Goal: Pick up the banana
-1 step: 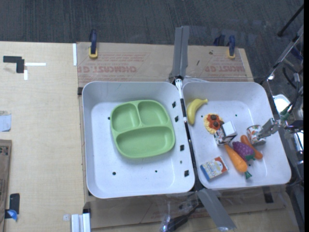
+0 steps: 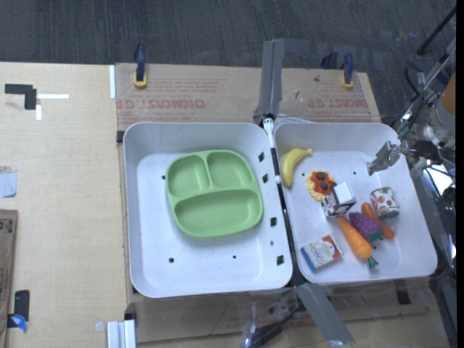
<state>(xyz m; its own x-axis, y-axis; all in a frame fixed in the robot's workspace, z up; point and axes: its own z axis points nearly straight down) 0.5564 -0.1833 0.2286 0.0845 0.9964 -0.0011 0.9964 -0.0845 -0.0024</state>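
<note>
**Approach step: gripper not yet at banana**

Banana [image 2: 292,163] is lying in the right bin [image 2: 417,263] at its 10 o'clock corner, just beside the divider wall, apart from the other toys. Gripper [image 2: 382,158] is hanging over the bin's 2 o'clock edge, well apart from the fruit, gripping nothing; how wide it's spread, cannot tell. Judging next: travelling toward 9 o'clock, descending over the banana's middle. Green divided plate [image 2: 214,192] is sitting in the left bin [image 2: 141,259].

A robot test lab is shown: two white bins [image 2: 138,194] are set on a wooden table [image 2: 58,194], cardboard [image 2: 217,93] is held by clamps [image 2: 140,75], and toy food is used.
</note>
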